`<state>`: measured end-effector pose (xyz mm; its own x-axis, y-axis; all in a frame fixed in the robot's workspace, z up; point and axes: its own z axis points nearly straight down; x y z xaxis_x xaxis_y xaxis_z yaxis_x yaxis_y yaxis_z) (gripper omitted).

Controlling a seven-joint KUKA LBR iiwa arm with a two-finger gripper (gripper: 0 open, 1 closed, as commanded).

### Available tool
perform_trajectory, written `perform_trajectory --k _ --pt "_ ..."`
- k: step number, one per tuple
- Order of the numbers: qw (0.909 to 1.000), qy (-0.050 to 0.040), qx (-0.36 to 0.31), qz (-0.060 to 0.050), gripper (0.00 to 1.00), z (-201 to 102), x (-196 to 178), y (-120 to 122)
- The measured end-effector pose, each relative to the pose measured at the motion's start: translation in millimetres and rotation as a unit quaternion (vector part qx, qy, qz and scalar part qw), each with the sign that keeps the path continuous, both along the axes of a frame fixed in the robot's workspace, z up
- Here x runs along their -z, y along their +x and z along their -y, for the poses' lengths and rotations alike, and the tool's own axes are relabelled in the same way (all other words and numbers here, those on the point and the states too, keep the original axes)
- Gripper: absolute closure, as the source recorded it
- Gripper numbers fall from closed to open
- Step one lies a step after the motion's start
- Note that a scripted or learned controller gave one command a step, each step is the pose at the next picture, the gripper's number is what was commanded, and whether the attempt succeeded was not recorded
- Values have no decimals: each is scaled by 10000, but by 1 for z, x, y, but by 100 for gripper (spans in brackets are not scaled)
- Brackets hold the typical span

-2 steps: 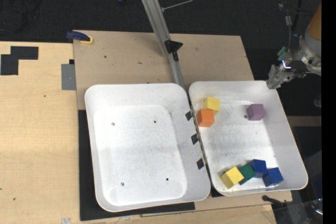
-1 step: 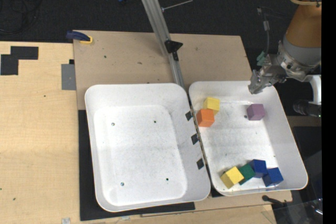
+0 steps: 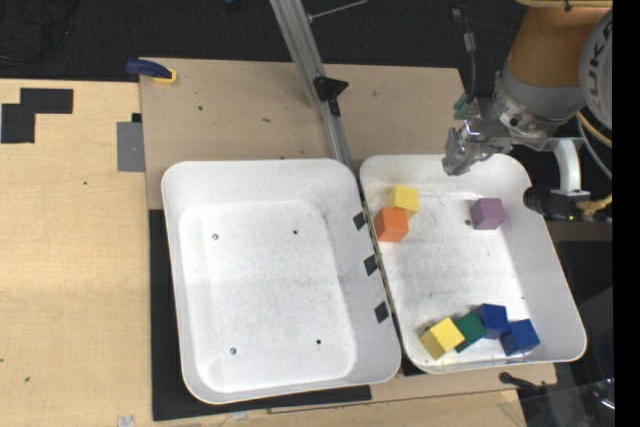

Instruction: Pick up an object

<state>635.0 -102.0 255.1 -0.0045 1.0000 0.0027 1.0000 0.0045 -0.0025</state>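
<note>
Step in hand: approach; nothing lifted yet, by the look of it.
Tool: metal two-finger tool (image 3: 462, 158) on the grey-and-orange arm (image 3: 552, 35), upper right of frame, hanging over the far rim of the right shallow white plastic bin (image 3: 555, 265); whether spread or pressed together cannot be told; nothing seen between its tips.
Candidates, right bin: small purple cube (image 3: 487, 213), nearest the tool; yellow cube (image 3: 405, 199) touching orange cube (image 3: 391, 225), upper left of bin; cluster at lower edge of second yellow cube (image 3: 441, 337), green cube (image 3: 470, 328), two blue cubes (image 3: 505, 328).
Next move: likely descend over one isolated cube; purple offers the most room.
Left white bin (image 3: 190, 215): centre-left of frame.
Surface: tan wooden worktop (image 3: 230, 110), leaning aluminium rail (image 3: 295, 25).
Room: dark background, cables upper left.
</note>
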Motion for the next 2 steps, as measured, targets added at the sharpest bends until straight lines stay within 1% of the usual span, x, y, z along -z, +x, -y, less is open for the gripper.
perform_trajectory --k 1,2 --pt "10000 0 1 -13 100 -53 18 -2" --pt "10000 -1 -2 -11 100 -114 15 -7"
